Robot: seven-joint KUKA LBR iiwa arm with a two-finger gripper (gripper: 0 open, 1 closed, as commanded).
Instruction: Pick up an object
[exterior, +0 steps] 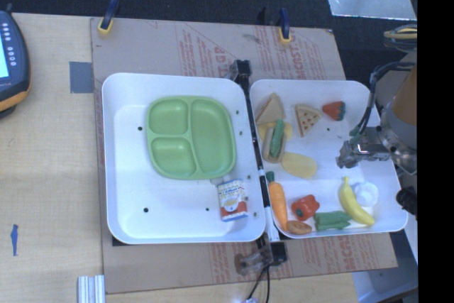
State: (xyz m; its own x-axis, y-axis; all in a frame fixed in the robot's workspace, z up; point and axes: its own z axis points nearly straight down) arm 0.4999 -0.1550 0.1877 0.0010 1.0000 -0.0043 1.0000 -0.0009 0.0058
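Approach step — I see the gripper over the right bin, near the banana; fingers' state I cannot tell. Next: descend onto one item.

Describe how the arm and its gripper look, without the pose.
The arm at the view's right edge is grey, rounded metal with an orange-brown band above the wrist. A thin dark cable loops along its side. The gripper is a small, dark grey metal assembly with shiny highlights; its details are too blurred to read any markings.

Green plate; yellow banana; orange carrot; white bins
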